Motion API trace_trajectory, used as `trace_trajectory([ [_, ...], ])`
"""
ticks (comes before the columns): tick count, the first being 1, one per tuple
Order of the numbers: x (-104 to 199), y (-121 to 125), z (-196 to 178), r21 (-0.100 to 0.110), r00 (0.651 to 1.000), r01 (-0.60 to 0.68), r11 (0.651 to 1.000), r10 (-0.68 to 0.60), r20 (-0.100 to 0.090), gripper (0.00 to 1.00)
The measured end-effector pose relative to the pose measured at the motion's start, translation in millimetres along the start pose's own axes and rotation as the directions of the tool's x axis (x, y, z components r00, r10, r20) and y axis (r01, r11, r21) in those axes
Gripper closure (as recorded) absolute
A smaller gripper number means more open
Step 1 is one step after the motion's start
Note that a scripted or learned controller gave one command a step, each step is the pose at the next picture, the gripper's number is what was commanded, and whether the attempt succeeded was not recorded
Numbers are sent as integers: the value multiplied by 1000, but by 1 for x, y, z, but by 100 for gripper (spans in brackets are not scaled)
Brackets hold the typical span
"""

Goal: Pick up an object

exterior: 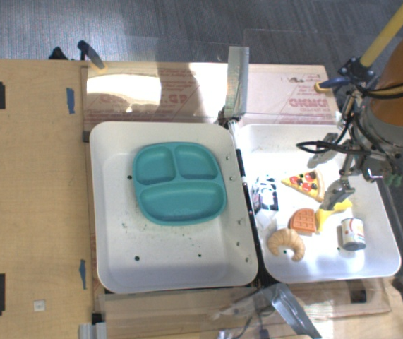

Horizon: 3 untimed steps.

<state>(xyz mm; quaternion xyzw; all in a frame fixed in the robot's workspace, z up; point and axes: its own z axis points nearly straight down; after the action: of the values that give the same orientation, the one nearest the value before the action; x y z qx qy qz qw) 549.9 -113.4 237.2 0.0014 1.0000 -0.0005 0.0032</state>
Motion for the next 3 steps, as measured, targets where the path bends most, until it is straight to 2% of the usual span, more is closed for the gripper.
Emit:
trace_trajectory([
  [1, -28, -8, 139, -1, 995, -103, 995, 103, 4, 0],
  [2, -29, -7, 129, 0, 995, -100, 995, 100, 10, 100],
  [3, -30, 60, 48, -4, 969, -247, 969, 247, 6, 100],
])
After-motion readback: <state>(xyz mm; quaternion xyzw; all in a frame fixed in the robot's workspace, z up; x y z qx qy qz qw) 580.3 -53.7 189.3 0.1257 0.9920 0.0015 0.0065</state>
